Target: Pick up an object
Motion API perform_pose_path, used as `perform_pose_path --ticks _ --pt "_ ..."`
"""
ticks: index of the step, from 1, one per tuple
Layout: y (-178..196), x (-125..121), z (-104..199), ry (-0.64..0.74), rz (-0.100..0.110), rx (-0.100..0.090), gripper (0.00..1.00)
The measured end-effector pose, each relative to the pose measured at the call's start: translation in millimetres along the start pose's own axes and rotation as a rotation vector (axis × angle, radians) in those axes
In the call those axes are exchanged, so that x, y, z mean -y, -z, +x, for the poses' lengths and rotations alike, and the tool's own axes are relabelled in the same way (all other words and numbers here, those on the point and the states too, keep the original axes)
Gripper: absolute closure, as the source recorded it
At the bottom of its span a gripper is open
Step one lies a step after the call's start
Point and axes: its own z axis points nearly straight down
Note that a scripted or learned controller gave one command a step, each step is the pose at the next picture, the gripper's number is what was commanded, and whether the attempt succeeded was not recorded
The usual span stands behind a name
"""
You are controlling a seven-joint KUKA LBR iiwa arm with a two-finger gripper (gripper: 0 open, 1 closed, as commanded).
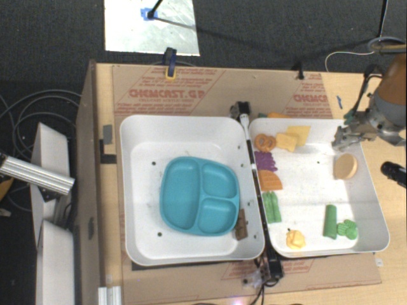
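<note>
We look down on two shallow white bins set side by side on a cardboard-covered bench. The left bin [137, 170] holds a blue divided plate [200, 196], lying flat near its middle, and a small brown piece [241, 224] sits against its right wall at the near end. The right bin [375, 224] carries the loose toy food. Along its left wall, from far to near, we see an orange round piece [264, 143], a purple bunch [265, 161], an orange wedge [270, 181] and a green pod [272, 206]. Two yellow cheese-like blocks [292, 137] lie at the far left of that bin, touching each other. A tan oval piece [344, 166] rests toward the far right, a green cylinder [330, 221] and a green leafy piece [347, 229] lie just beside each other near the right near corner, and a small yellow item [294, 238] sits at the near edge. The gripper [346, 137] hangs over the far right part of the right bin, just beyond the tan oval piece and apart from it; we cannot tell how its hand is set, and nothing shows in its grasp.
</note>
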Motion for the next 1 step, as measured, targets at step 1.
perform_pose_path --ticks 1 --pt "-4.5 2.9 0.5 -0.001 0.008 -0.003 0.00"
